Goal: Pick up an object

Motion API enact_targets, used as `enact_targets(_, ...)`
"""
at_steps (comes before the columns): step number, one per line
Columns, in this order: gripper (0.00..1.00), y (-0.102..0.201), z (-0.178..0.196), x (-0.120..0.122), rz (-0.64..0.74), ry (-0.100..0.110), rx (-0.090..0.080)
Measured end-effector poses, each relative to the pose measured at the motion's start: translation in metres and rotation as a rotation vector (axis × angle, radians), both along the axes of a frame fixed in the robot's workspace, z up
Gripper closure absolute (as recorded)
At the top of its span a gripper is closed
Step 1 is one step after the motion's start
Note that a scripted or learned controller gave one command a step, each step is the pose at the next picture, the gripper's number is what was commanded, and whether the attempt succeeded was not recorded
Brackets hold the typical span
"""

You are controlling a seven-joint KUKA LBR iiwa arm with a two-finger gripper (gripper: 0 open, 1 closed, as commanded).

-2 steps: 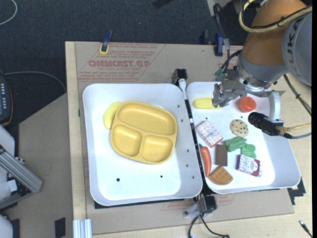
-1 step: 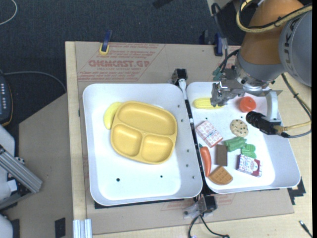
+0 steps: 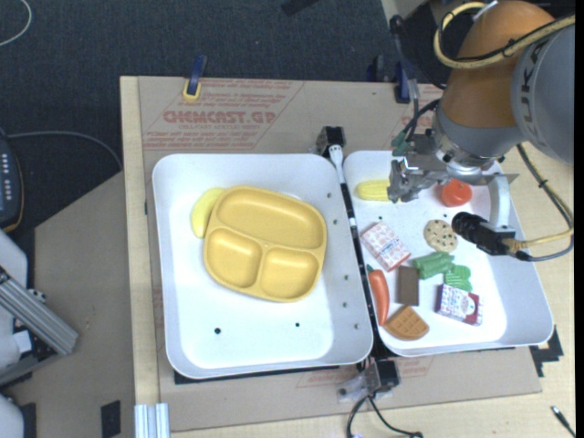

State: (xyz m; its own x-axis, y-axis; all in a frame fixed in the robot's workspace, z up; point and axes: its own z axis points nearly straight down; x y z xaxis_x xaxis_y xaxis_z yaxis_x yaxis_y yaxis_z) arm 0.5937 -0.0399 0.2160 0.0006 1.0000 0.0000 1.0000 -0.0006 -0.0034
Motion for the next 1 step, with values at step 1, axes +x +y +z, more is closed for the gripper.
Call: enact_targets(1, 1.00, 0.0059, 0.0003, -0.0090, 0.001, -0.001, 0.001)
